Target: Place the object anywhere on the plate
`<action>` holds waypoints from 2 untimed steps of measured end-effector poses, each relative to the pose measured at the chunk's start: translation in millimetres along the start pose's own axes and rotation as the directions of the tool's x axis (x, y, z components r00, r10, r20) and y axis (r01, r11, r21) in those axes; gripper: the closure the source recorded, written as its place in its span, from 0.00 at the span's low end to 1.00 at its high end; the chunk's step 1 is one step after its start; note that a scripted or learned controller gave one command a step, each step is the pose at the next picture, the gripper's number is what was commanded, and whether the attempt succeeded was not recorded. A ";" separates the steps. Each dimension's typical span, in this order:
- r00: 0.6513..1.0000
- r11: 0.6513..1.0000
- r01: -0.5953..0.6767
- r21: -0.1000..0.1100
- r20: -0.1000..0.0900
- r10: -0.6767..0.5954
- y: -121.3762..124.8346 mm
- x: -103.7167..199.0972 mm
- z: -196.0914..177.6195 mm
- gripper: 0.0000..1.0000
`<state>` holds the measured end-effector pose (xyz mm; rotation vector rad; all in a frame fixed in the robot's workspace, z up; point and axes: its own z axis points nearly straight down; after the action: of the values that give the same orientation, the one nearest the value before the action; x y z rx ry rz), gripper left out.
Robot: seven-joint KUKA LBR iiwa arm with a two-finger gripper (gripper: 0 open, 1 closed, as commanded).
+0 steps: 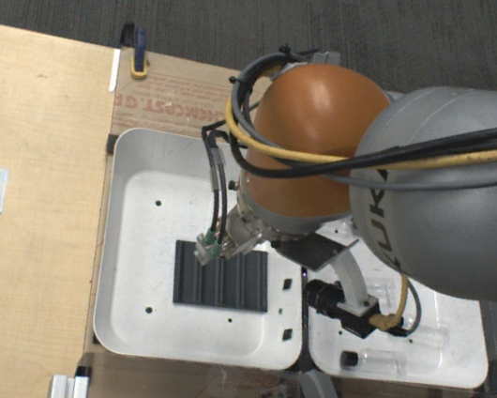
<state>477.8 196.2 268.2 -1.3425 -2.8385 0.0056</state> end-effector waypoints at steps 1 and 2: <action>0.999 0.999 0.034 -0.002 0.001 -0.034 34.7 -31.2 -1.1 1.00; 0.988 0.988 0.154 -0.001 0.001 -0.154 7.1 1.8 -27.2 1.00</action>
<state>482.2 202.2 295.4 -1.1193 -2.9348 0.0041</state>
